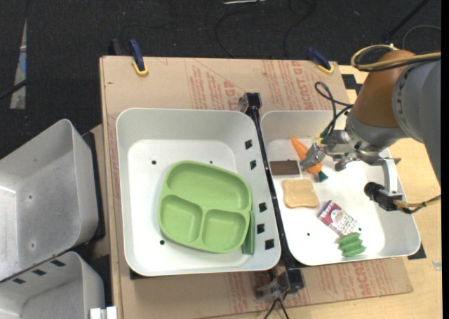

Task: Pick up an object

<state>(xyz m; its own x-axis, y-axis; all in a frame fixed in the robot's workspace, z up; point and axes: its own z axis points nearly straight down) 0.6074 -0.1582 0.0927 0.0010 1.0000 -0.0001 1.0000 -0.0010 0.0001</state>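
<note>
My gripper (pixel 313 157) is low in the right bin (pixel 400 240), near its back left part. It sits right over an orange carrot (pixel 300 146), whose body shows on both sides of the gripper, with a small green tip (pixel 322 177) in front. A dark brown block (pixel 283 167) lies just left of the gripper. In front of it is a slice of toast (pixel 300 193). A pink packet (pixel 337 218) and a green ridged piece (pixel 350 244) lie nearer the front edge.
The left bin (pixel 140 128) holds a green divided plate (pixel 205 206). A black divider (pixel 265 170) runs between the two bins. Spare white bins (pixel 42 184) stand off the bench at the left. The grey arm (pixel 407 100) reaches in from the right.
</note>
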